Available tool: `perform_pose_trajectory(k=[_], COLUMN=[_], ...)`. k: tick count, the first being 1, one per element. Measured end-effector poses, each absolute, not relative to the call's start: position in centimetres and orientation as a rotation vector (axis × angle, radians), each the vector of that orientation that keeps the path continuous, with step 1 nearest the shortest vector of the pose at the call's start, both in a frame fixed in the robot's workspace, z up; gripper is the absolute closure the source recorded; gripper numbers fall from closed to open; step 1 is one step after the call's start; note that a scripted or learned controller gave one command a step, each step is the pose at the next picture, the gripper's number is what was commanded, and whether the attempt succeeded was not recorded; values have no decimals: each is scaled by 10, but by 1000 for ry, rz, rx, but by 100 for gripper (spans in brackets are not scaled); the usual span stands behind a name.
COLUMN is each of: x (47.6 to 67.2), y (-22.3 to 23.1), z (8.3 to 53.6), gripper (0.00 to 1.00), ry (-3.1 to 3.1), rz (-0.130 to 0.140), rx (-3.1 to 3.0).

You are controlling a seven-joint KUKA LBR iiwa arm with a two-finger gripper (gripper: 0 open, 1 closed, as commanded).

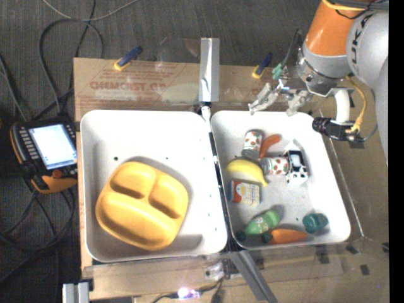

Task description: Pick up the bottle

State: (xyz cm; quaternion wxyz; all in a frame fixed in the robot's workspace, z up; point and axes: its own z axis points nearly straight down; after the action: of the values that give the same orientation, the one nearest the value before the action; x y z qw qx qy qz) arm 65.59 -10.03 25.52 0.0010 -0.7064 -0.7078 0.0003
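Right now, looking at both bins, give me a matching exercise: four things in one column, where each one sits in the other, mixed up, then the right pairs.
Things:
1. yellow tray
2. green bottle
3. banana
4. gripper

Places:
A. above the right bin's far edge
B. left bin
C. right bin, near edge, beside a carrot
D. right bin, middle, above a small carton

Pairs: 1-B, 2-C, 3-D, 4-A

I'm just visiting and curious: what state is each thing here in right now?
pincer: open, above the right bin's far edge, holding nothing
green bottle: lying on its side
yellow tray: upside down in left bin
handheld screen: lit
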Motion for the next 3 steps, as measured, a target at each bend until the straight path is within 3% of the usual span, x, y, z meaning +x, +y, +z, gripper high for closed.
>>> perform_pose_trajectory(k=[1,2,3], x=[573,515,494], y=[-103,-95,-114], z=[138,96,96], gripper=[0,0,0], ry=[-2358,-2220,-1866], rz=[2,-33,-41], rx=[-2069,-2252,-2541])
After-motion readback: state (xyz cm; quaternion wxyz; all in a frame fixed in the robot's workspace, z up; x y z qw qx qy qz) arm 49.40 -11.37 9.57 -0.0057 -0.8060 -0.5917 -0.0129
